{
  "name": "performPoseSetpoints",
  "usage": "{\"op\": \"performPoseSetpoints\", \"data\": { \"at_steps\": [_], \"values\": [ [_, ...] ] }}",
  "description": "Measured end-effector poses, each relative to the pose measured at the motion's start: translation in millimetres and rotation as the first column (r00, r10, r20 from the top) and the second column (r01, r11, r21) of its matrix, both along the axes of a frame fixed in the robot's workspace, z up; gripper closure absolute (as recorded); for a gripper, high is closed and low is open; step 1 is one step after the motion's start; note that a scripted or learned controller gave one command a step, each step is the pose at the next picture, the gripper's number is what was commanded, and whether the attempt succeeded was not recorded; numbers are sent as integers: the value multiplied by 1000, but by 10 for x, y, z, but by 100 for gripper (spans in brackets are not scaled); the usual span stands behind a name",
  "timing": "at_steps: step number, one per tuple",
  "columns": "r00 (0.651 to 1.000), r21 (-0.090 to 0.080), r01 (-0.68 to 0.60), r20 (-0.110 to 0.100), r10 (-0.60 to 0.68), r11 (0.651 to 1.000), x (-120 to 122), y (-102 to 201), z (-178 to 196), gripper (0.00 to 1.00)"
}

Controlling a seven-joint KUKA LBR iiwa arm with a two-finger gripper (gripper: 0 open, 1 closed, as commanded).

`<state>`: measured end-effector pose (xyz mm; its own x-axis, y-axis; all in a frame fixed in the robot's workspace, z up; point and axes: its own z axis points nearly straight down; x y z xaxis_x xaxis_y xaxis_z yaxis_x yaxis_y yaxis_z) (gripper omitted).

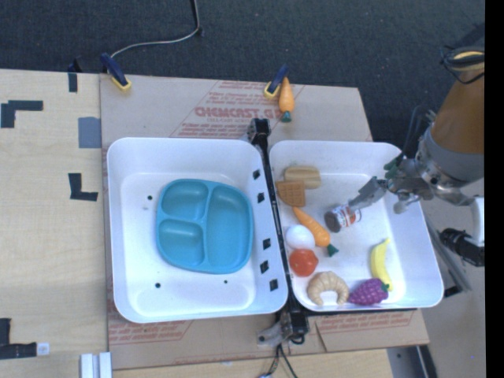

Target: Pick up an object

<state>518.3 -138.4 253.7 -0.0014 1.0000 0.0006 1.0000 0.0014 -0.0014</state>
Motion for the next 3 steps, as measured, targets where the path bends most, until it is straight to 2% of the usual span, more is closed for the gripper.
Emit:
{"op": "performPoseSetpoints", "data": {
  "at_steps": [1, 2, 3],
  "values": [
    [1000, 1, 0, -3, 0, 1000, 272, 437, -1128, 0],
    [1000, 0, 1, -2, -1, 1000, 312, 316, -1619, 0],
    [1000, 1, 0, -2, 0, 1000, 313, 323, -1523, 100]
  ]
}}
